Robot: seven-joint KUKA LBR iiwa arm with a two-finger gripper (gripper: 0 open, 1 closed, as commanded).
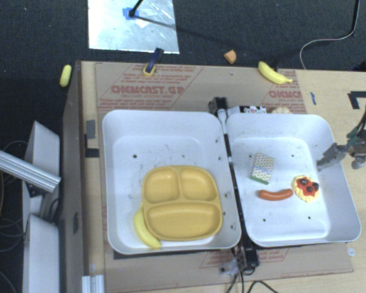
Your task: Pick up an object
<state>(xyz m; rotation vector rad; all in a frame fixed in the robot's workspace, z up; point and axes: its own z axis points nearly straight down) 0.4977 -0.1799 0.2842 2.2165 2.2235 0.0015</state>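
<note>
The right bin [338, 224] holds three small things: a green-and-white patterned block [262, 167], an orange-red sausage [275, 194] and a small pizza-like toy [305, 188] with red and yellow on it. A yellow divided plate [182, 202] lies in the left bin [125, 145], with a yellow banana [144, 229] against the plate's front left edge. My gripper [333, 154] hangs over the right bin's right rim, up and to the right of the pizza toy and apart from all three things.
On the cardboard behind the bins lie a second banana [273, 72], an orange bit [230, 56] and a blue-and-yellow tool [152, 61]. A yellow piece [65, 75] sits at the bench's far left corner. Beyond it, a shiny sheet [133, 17] covers part of the floor.
</note>
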